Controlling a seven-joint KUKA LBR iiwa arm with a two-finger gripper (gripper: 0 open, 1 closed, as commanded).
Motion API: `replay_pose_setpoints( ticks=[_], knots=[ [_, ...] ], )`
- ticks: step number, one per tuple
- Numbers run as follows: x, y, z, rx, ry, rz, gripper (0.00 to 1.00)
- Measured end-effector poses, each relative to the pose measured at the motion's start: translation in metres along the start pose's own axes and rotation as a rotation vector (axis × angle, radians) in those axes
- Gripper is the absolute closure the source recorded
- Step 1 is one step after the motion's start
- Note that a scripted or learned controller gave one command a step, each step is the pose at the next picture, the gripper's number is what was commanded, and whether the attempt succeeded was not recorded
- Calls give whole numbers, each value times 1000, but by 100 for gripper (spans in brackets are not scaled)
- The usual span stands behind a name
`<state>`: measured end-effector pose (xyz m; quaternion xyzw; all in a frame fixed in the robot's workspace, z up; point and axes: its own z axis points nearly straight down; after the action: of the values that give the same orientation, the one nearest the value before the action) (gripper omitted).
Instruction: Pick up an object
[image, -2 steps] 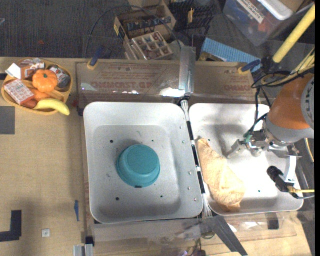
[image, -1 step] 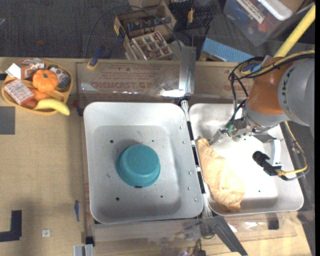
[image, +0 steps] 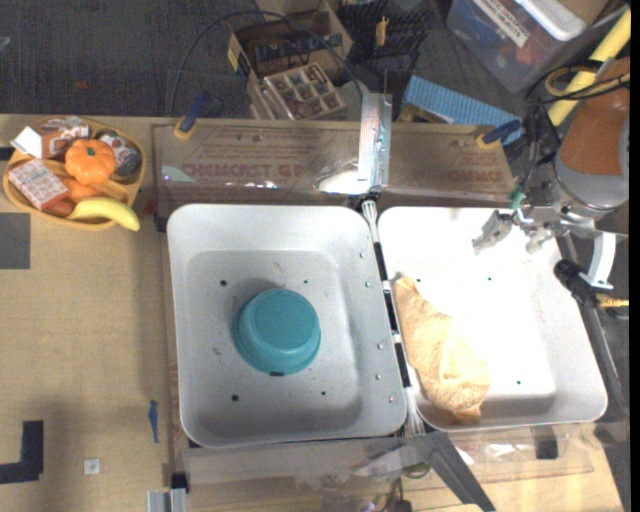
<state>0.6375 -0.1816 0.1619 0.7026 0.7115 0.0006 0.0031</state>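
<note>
The bench (image: 80, 350) carries 2 shallow white bins side by side, the left bin (image: 200, 235) and the right bin (image: 560, 390), their inner rims meeting along a narrow seam. From the right edge the grey arm (image: 598, 150) with its orange band reaches in over the right bin's upper right corner. In the left bin a teal bowl (image: 278, 331) sits upside down near the middle of the floor. In the right bin a crumpled tan cloth (image: 440, 352) lies along the left wall, stretching from mid-height down to the lower left corner. The gripper (image: 492, 232) hangs over the upper part of the right bin; nothing shows between its tips and it touches neither object, but at this size and blur I cannot tell how far it is parted. The tan cloth lies below and to the left of the gripper in the same bin, clearly apart from it; the teal bowl is well apart, across the seam in the other bin. At the bench's upper left corner a small yellow dish (image: 40, 205) holds toy food, a banana (image: 105, 211) at its lower rim and an orange pumpkin (image: 91, 161) above it.
</note>
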Motion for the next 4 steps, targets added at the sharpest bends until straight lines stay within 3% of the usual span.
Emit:
replay_pose_setpoints(
  ticks=[1, 2, 3, 4],
  knots=[
    [23, -73, 7, 5, 4, -37, 0],
    [86, -105, 46, 4, 3, -51, 0],
    [36, -93, 28, 2, 2, -62, 0],
    [75, -48, 72, -5, 1, -247, 0]
  ],
)
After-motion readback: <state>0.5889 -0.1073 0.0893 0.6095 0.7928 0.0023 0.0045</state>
